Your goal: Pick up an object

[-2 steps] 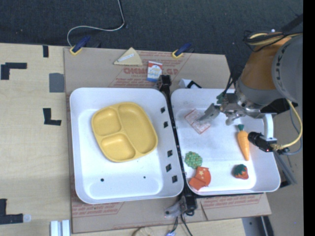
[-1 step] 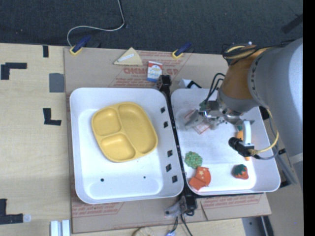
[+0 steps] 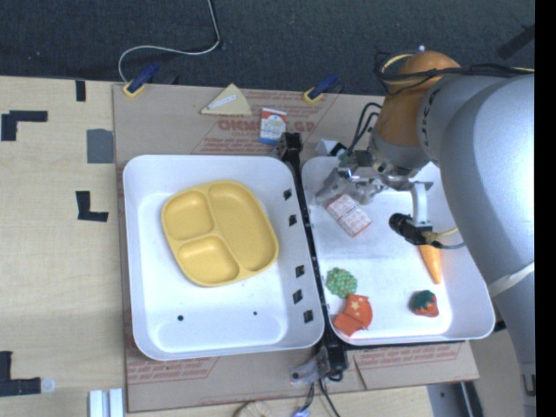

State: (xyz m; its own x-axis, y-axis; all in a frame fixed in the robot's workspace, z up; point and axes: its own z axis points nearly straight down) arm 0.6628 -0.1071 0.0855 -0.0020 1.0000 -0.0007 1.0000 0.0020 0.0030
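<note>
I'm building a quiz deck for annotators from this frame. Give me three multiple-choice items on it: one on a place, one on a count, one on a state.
1. Where does the yellow three-compartment plastic plate lie?
A. in the left white bin
B. in the right white bin
C. on the cardboard behind the bins

2. How many small items lie in the right white bin?
A. two
B. five
C. eight

3. How does the orange toy carrot lie?
A. standing upright on its tip
B. flat on the bin floor
C. stacked on the plate

Answers: 1 A, the plate sits in the left white bin. 2 B: a pink-and-white packet, a green broccoli-like toy, a red toy, a small red-and-green toy and the carrot. 3 B, it lies flat near the right wall.
</note>
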